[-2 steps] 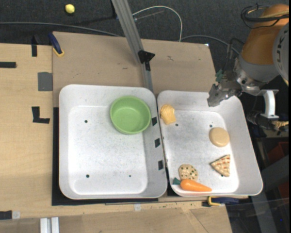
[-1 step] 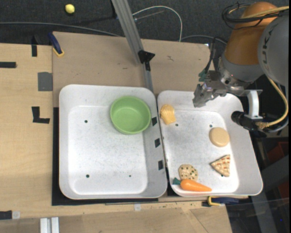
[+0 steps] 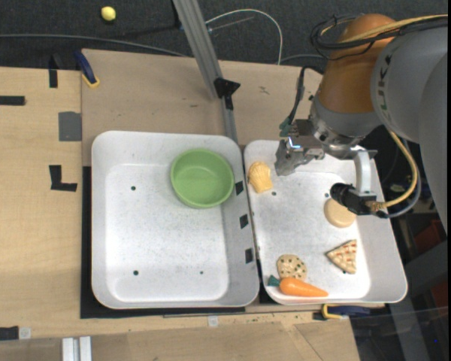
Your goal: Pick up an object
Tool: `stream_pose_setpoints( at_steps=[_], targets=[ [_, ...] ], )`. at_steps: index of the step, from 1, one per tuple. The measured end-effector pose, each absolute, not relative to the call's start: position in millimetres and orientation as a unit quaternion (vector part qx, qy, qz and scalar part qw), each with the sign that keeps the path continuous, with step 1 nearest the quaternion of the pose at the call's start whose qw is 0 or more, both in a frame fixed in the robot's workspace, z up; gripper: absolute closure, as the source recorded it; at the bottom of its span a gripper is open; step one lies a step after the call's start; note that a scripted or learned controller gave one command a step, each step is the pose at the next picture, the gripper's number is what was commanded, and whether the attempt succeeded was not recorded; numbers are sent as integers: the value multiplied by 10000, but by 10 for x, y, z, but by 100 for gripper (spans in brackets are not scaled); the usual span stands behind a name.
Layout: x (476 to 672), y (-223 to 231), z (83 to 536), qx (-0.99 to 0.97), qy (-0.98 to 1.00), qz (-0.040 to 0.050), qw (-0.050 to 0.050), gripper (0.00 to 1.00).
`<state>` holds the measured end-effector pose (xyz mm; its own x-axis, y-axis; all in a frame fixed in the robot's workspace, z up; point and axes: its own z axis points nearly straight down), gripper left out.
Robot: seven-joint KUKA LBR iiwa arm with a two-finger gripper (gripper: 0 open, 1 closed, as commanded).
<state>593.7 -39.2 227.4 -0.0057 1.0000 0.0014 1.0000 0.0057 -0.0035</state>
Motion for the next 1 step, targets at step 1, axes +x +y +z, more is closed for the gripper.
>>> stream_pose_setpoints(
  at_steps=[1],
  targets=[
    [5796,171,2171,-7048,-7094,10,18,100]
  ],
)
